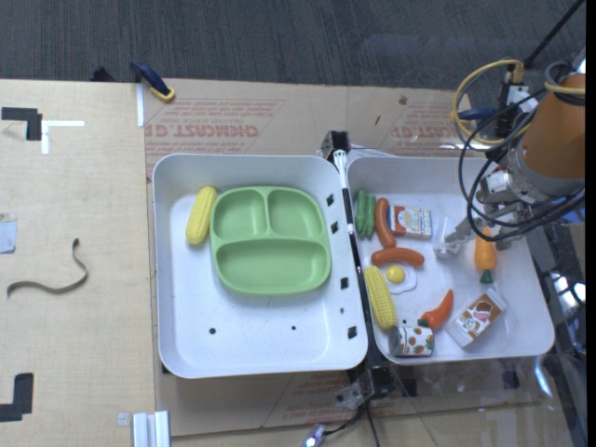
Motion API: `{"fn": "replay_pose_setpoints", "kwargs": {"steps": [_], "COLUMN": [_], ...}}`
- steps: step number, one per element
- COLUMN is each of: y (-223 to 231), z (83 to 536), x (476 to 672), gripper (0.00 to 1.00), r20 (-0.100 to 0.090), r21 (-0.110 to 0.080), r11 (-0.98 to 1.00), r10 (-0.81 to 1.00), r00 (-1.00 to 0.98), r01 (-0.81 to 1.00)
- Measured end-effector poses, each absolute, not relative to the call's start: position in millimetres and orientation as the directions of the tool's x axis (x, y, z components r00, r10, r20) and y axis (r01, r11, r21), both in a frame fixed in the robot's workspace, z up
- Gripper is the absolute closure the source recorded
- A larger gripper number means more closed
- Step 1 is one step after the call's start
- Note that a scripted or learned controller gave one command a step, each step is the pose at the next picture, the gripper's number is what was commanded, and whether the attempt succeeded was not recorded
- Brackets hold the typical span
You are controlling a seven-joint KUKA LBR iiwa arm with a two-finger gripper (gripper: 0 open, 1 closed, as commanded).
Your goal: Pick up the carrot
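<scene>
Orange and short, with a green tip at its lower end, the carrot point(485, 255) sits at the right side of the right bin point(535, 343), directly below the gripper point(494, 220). Its long axis runs roughly up and down in the camera view, orange end toward the gripper and green end toward the near edge of the bin. Whether the carrot rests on the bin floor or is already raised cannot be determined, and its upper end meets the gripper body where cables hide the contact. The state of the fingers cannot be told from this view, so a grasp is not confirmed. Judged from this, the task is at the grasp stage: the arm is positioned over the carrot, and a confirmed grip and a clear lift remain to be shown. Just below the carrot lies a small juice carton point(477, 319), with a red chili pepper point(440, 307) to its left. Further left are a sausage point(398, 256), a fried egg point(399, 276) and a corn cob point(379, 297). The left bin point(177, 343) holds a green divided plate point(271, 240).
</scene>
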State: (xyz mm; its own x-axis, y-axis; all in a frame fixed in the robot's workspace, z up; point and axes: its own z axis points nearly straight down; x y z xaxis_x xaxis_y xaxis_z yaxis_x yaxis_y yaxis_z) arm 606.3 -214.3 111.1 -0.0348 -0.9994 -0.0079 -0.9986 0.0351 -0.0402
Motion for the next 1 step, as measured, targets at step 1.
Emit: {"fn": "replay_pose_setpoints", "kwargs": {"steps": [1], "y": [-212.6], "z": [110.5], "x": [603.9], "gripper": [0.00], "r20": [-0.005], "r21": [-0.038], "r11": [-0.080], "r10": [-0.997], "r00": [0.080], "r01": [-0.996]}}
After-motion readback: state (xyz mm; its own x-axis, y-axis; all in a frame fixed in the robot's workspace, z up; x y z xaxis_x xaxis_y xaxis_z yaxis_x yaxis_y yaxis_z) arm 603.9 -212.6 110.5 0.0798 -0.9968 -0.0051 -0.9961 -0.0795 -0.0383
